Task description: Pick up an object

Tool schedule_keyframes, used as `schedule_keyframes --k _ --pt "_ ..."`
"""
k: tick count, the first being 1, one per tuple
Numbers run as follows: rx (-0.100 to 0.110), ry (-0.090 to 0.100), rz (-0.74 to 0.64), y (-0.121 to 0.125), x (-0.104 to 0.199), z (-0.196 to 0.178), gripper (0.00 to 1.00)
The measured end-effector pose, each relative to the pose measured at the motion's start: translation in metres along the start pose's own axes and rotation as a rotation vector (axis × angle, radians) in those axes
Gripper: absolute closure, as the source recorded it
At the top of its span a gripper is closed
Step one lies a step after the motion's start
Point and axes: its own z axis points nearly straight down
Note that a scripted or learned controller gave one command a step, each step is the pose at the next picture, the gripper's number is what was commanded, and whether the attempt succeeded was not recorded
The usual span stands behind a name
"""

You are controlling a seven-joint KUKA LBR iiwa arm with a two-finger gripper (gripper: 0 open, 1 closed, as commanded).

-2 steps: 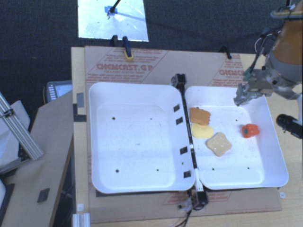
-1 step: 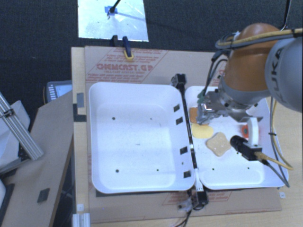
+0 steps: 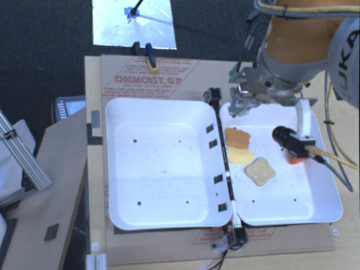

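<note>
The right bin holds a brown toast-like piece, a pale yellow flat piece just below it, and a beige bread-shaped slice toward the front. A small red-orange thing lies further right, partly hidden. My gripper hangs over the back left corner of the right bin, a short way above and behind the brown piece, apart from it. I see nothing held in it.
The left bin stands beside the right one, joined by a black-clipped divider. Cardboard lies under both bins, with a yellow-and-blue clamp at the back. The grey and orange arm looms over the back right.
</note>
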Motion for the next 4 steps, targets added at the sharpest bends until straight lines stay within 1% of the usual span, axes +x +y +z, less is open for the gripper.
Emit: schedule_keyframes --k 1,2,3,4 --pt "0.002 0.004 -0.003 -0.043 0.082 -0.102 1.00" --pt "0.011 -0.002 0.003 0.020 0.119 -0.089 1.00" --pt "0.022 -0.004 0.002 0.007 0.172 -0.013 1.00" --pt "0.012 -0.002 0.002 0.009 0.169 -0.029 1.00"
